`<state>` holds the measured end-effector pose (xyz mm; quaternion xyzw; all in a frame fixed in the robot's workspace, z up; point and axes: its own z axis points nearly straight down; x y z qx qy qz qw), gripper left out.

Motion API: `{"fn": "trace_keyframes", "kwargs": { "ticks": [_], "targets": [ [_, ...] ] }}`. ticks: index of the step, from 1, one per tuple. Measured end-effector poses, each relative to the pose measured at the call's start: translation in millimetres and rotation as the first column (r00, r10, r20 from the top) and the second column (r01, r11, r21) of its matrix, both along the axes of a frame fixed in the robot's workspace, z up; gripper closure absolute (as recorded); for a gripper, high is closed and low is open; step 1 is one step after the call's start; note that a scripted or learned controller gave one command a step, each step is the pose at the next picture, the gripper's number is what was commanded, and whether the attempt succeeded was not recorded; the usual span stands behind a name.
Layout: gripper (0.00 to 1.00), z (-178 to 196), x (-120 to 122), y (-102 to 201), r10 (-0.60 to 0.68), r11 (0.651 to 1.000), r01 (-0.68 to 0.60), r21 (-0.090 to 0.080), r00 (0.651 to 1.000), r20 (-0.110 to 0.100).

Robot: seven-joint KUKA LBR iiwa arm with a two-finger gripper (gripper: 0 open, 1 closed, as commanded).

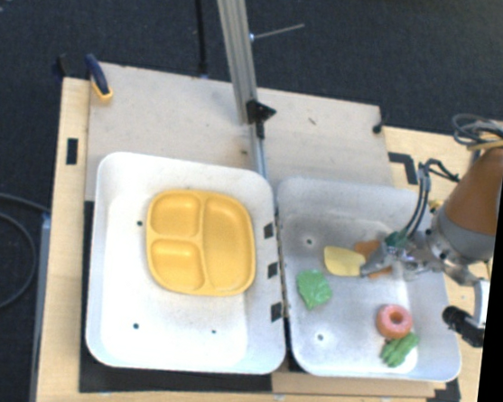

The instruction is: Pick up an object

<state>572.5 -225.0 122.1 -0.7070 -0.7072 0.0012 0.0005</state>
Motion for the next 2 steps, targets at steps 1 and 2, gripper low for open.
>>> {"fn": "trace_keyframes", "kwargs": {
  "ticks": [1, 2],
  "targets": [
    [0.0, -21.1, 0.6, -1.1, -0.001, 1.0, 0.001, -0.001, 1.0, 0.003],
    [1.0, -7.8, 2.4, -1.7, -0.002, 1.0, 0.002, -0.001, 1.0, 0.01]
  ]
}}
